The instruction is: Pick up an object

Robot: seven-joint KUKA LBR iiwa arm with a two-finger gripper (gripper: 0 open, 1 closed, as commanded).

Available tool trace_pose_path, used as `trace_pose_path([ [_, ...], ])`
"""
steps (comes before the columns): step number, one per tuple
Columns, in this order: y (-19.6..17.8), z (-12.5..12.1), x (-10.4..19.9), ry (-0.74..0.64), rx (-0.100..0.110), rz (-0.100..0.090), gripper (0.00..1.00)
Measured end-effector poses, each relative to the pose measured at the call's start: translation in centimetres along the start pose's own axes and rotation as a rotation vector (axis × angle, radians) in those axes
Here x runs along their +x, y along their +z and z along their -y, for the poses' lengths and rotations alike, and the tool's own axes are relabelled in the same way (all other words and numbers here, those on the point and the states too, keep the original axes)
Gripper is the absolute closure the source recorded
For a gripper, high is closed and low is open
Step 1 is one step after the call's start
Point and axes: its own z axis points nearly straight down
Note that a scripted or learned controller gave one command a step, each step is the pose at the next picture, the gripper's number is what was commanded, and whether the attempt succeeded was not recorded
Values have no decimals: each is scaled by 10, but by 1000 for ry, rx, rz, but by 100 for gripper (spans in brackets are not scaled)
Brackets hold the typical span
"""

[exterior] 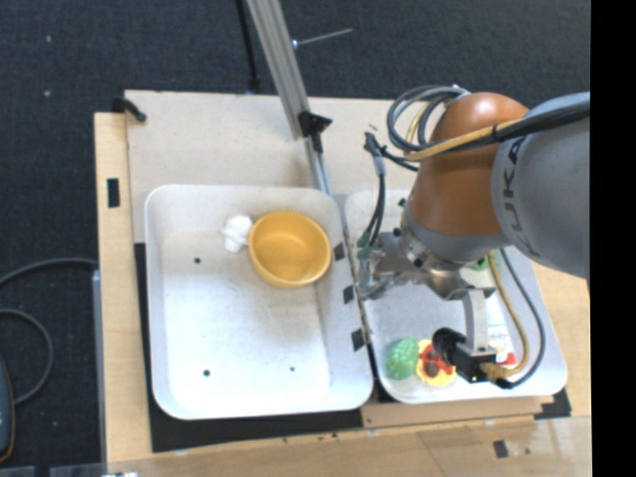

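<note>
The arm (527, 177), lettered "UK", covers the right bin (409, 318); I cannot tell whether its gripper (397, 271) is open or closed. 1 yellow bowl (289, 248) sits in the left bin (199, 366).

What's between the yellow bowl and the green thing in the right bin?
Nothing loose: camera view shows only bare floor of left bin and the bins' adjoining rims between yellow bowl and green thing.

We see a grey arm (545, 192) with a rounded orange band (459, 182), dark letters (512, 182) on its side, and a yellow cable (467, 140) beside looped grey cables (397, 117).
</note>
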Motion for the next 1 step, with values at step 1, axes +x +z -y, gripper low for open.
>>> trace_pose_path([
  [1, 15, 2, 52, 3, 1, 0, 100],
])
